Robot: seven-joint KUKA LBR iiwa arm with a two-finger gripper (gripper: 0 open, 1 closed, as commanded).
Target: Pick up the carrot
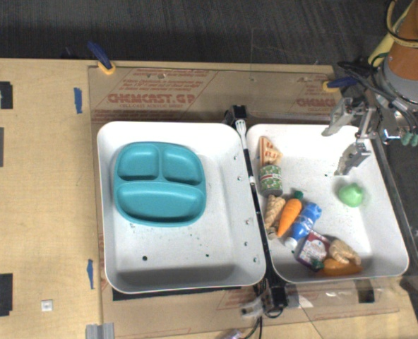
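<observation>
1. While the arm reaches in from the right, the hand hangs over the right bin's far corner, its fingers apart and holding nothing.
2. The carrot lies mid-bin, wedged between a beige toy and a blue pouch, well apart from the hand.
3. A green ball sits just below the hand.
4. The left bin bears a teal divided plate.

The brown bench holds two white bins: the left bin near its middle, the right bin touching it.
</observation>
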